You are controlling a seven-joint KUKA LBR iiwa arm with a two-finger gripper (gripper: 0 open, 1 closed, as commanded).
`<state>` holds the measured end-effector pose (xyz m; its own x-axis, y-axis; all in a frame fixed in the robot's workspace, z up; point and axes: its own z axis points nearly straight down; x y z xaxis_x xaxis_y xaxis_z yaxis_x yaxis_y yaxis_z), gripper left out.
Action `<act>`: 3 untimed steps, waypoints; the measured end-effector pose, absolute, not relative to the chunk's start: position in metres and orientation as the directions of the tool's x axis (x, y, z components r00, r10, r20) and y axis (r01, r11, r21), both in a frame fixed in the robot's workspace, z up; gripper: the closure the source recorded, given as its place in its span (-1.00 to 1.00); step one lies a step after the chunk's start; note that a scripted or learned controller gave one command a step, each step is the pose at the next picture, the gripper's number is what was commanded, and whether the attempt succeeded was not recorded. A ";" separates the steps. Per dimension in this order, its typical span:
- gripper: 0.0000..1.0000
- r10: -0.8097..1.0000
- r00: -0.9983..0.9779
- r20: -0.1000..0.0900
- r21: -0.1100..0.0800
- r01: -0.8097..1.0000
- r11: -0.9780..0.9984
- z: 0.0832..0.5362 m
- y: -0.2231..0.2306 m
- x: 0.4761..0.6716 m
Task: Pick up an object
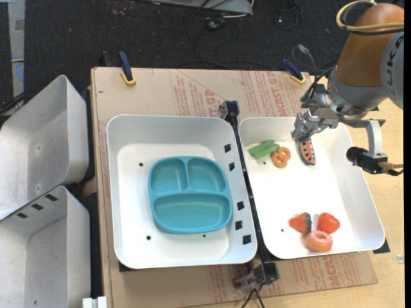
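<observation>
Six toy foods are seen in the right bin (359, 191). A watermelon slice (307, 152) lies near the far wall, with a pretzel (280, 156) and a green pod (262, 149) to its left. The gripper (306, 131) is positioned just above the slice; whether it is open cannot be told. A teal tray (190, 194) is noted in the left bin (122, 172).

I see a teal divided plate (190, 194) lying flat in the left white bin (122, 140), with the right white bin (350, 201) just beside it. Both sit on a cardboard-covered tabletop (173, 88), clamped at the back. Two spare white bins (38, 140) stand off to the left.
</observation>
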<state>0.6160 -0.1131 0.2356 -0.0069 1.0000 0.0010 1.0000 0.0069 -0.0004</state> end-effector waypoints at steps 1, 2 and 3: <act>1.00 1.000 -0.006 0.001 -0.002 1.000 0.006 0.224 -0.062 0.605; 1.00 1.000 -0.008 0.002 -0.001 1.000 0.008 0.235 -0.005 0.594; 1.00 1.000 -0.009 0.002 -0.002 1.000 0.009 0.233 0.053 0.586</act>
